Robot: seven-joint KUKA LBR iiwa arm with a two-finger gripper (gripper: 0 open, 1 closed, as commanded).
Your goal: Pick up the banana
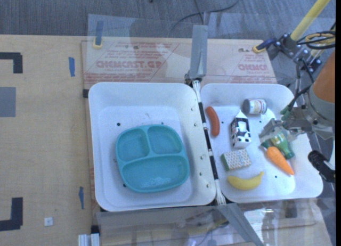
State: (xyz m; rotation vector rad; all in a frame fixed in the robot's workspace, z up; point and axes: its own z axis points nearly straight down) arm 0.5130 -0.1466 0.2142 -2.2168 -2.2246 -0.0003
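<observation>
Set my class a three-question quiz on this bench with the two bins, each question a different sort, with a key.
1. True or false: the banana lies in the same bin as the teal plate.
2. Which item lies nearest the banana? A) tin can B) sponge C) sausage
3. Fill in: the gripper hovers just above the ___.

Key: 1 false, it lies in the right bin; 2 B; 3 carrot.

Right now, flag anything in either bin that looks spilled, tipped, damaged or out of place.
Only one thing stands out: the small can in the right bin lies on its side. The banana, carrot and teal divided plate look intact, nothing spilled.
</observation>
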